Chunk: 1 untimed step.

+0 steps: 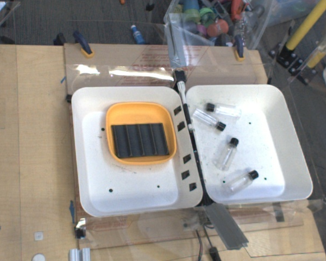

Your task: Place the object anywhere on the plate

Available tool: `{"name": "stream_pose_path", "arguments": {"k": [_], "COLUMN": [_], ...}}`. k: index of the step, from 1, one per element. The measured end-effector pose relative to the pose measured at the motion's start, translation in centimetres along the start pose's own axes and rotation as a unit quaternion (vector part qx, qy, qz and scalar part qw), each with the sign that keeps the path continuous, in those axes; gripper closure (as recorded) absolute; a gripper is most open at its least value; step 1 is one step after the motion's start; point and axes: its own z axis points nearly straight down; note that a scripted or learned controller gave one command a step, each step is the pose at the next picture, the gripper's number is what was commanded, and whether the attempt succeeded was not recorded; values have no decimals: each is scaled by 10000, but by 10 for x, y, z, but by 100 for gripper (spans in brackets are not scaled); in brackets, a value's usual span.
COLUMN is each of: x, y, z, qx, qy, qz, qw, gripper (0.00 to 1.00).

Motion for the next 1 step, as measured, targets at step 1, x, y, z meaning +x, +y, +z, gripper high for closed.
{"name": "stream_pose_path", "arguments": {"k": [1], "x": [-6], "y": [-1], "z": [0], "qx": [-3], "qy": [8], "qz": [-1674], "qw": [9859], "gripper": [100]}}
